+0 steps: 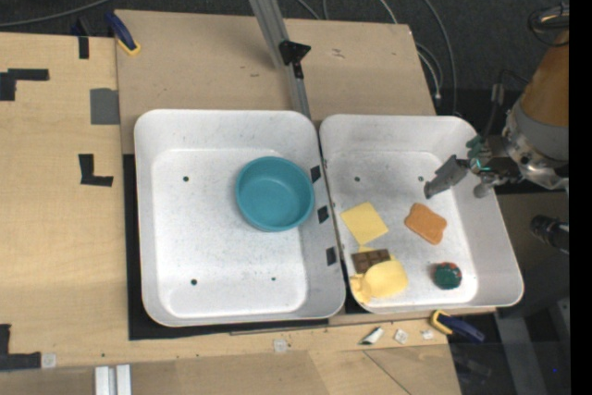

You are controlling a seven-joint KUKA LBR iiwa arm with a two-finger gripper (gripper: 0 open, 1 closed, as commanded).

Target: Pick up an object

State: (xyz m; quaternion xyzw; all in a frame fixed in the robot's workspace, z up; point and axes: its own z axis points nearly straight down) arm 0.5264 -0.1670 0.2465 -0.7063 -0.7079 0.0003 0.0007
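From the camera view, your claw (460, 173) hangs over the right bin (490, 291) near its right wall, fingers spread apart and holding nothing, with the orange block (425, 223) lying on the bin floor just below and inward of it (to my eye the nearest pick); bring the claw straight down astride the block and close only once both fingers flank it. You have open floor left of the block before the yellow square (364, 223), but the green ball (447, 275) and the bin's right rim crowd the other side.
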